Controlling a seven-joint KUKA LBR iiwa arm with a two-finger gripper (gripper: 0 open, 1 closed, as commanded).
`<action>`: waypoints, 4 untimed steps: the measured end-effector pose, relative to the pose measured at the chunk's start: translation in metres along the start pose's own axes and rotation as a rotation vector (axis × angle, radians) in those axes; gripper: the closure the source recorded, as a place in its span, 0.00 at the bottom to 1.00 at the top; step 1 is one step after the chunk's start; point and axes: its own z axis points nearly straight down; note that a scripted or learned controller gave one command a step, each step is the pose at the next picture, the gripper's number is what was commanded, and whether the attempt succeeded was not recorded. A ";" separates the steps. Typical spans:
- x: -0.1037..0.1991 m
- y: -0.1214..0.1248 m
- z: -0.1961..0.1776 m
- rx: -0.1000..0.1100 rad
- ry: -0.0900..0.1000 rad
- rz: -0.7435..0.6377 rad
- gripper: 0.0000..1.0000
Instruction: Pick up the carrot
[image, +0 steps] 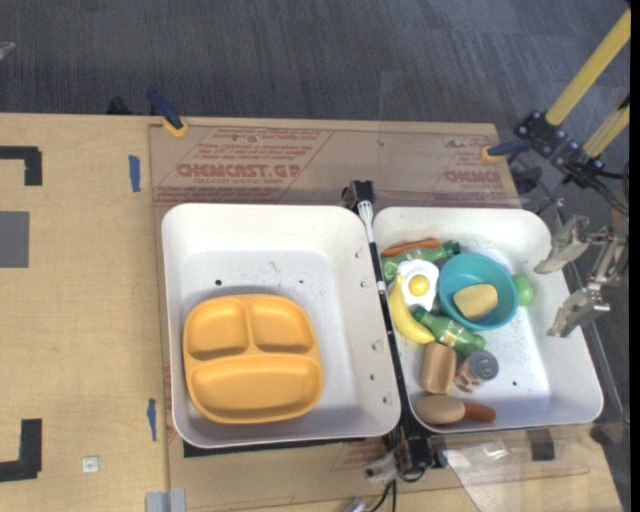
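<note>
- The carrot (411, 245), a thin orange stick with a green tip, lies in the right bin (520, 385) near its far-left corner, close to the far wall.
- Just beside it on the near side sits a toy fried egg (417, 284), with a banana (404, 315) curving along the bin's left wall; a teal bowl (480, 290) holding a yellowish piece stands just to the right.
- Further toward the near edge lie a green piece (437, 327), a tan cylinder (437, 366), a small can (478, 366) and a brown oval piece (440, 408).
- The left bin (260, 235) carries an orange divided plate (252, 355).
- The gripper (578, 285) hangs at the right bin's right edge, well apart from the carrot; its metal fingers look spread apart and hold nothing.
- Judged step: the approach has not begun. The next move calls for crossing the bowl to the far-left corner and closing across the carrot's narrow width, clear of egg and wall.
- The cardboard under the bins reads "CHEMCAST GP" in red print.
</note>
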 end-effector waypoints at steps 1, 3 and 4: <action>0.001 -0.039 -0.162 0.004 -0.030 0.106 0.00; 0.003 -0.019 -0.166 0.002 -0.020 0.091 0.00; 0.007 0.000 0.024 -0.002 0.000 -0.184 0.00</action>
